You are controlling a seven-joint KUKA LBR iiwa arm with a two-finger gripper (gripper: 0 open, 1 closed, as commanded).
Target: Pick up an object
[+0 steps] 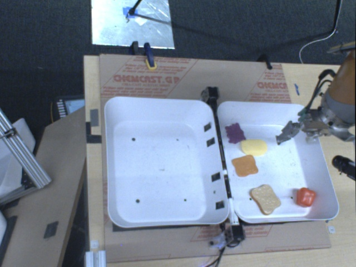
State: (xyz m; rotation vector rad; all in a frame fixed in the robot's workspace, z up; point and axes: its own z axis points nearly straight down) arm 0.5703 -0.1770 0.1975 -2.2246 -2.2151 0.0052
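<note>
Here, yellow piece point(253, 147) just left of gripper point(285, 133), apart.

Five items crowd right bin point(317, 166), left bin point(161, 160) bare

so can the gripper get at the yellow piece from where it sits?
Probably yes. The gripper hangs just right of the yellow piece in the right bin, bare floor between; the purple piece sits left, apart.

Dark carpet floor point(233, 10); tan bench point(67, 149).
</note>
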